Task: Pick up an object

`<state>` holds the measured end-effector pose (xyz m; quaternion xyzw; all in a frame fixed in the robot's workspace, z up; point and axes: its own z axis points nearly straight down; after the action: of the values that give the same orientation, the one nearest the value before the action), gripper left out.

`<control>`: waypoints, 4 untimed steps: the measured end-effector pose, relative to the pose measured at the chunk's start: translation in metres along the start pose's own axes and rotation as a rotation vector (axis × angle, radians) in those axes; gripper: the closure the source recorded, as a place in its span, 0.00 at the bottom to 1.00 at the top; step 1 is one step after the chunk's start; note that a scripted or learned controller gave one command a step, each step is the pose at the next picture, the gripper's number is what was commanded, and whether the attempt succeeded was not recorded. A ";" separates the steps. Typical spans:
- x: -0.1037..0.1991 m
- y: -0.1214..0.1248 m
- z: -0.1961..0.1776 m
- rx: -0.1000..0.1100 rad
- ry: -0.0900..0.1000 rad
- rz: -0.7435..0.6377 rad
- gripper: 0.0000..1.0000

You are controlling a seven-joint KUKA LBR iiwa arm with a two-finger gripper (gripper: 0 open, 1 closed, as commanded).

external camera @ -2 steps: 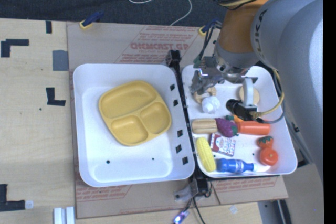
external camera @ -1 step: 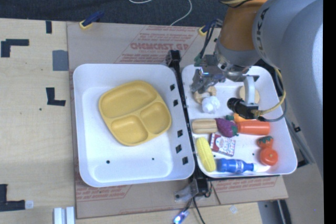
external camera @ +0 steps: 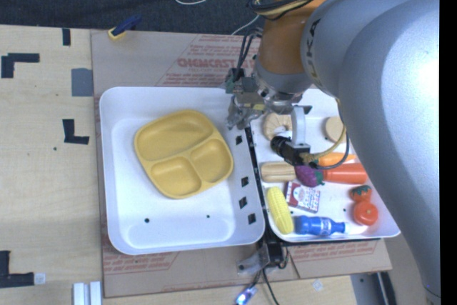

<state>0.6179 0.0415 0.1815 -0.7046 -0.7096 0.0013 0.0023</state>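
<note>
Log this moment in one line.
gripper over bins' shared edge, far end | left bin: yellow tray | right bin: corn, bottle, carrot | grasp: none seen

Brightness: even and fairly bright, light from overhead.
Glare: white bins (external camera: 164, 225) nearly washed out; soft sheen on the grey arm (external camera: 385, 53).
Shadows: faint and soft-edged under the yellow tray (external camera: 182, 153).
Focus: arm near the lens blurred; small items slightly soft.
</note>
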 end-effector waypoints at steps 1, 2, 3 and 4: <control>0.128 0.022 -0.097 -0.014 0.003 -0.007 1.00; 0.079 0.049 0.024 0.007 -0.006 0.010 1.00; 0.082 0.050 0.008 0.002 -0.005 0.004 1.00; 0.083 0.050 0.000 0.006 -0.007 0.003 1.00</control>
<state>0.6671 0.1245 0.1817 -0.7054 -0.7087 0.0057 0.0019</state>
